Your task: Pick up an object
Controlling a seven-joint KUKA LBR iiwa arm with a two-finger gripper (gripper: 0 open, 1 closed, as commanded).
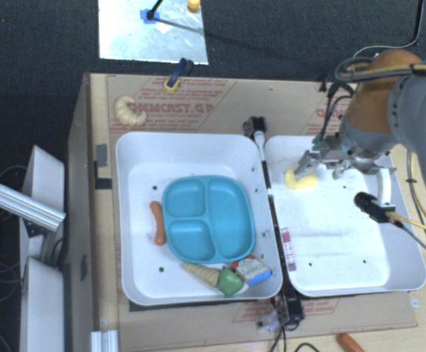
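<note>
A small pale yellow object (299,180) lies in the far left corner of the right bin (344,270). My gripper (317,161) hangs just above and to the right of it, at its upper edge. I see nothing held in it. In the left bin (136,167) a blue divided plate (207,218) takes up the middle. An orange sausage (158,222) lies to the plate's left. A cone (200,271), a green piece (230,283) and a blue-and-white packet (255,271) sit along the near edge.
A black part with a yellow cable (374,207) hangs over the right side of the right bin. The divider (270,196) between the bins runs close to the yellow object. A beige curled item (130,109) and a clip (176,74) lie on the cardboard behind the bins.
</note>
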